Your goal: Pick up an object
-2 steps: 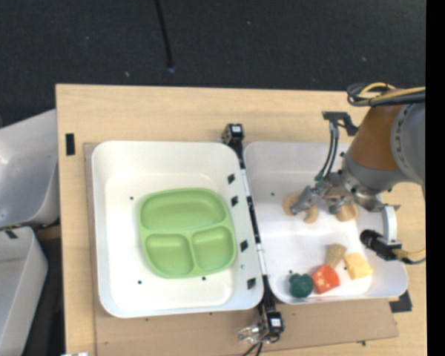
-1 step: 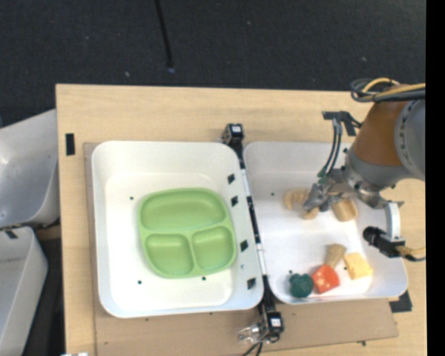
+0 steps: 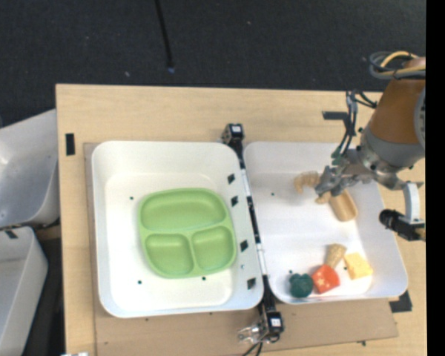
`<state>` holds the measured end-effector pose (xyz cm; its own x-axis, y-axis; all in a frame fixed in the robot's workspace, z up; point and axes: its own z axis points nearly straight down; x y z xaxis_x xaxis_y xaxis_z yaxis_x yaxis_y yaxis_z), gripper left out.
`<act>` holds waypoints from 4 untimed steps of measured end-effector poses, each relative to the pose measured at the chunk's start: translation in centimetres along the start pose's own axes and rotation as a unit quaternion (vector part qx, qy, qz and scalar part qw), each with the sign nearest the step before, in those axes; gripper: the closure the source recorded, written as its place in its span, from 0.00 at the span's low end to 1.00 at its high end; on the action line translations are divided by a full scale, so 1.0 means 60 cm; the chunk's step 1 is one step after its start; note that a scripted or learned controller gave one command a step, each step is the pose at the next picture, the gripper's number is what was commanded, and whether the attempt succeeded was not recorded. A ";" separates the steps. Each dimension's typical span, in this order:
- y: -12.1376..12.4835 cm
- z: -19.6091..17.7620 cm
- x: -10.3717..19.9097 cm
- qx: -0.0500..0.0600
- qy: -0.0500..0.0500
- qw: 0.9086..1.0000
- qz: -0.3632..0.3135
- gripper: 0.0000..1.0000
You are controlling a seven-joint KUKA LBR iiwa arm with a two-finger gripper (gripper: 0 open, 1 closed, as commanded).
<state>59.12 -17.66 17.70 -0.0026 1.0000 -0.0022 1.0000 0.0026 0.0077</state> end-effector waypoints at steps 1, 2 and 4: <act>-0.002 -0.106 -0.011 0.000 0.000 1.000 0.000 1.00; -0.001 -0.111 -0.012 0.003 0.001 1.000 -0.001 1.00; 0.005 -0.083 0.149 0.003 0.001 1.000 -0.002 1.00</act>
<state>59.35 -8.72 22.64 -0.0057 1.0000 0.0006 1.0000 0.0057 0.0009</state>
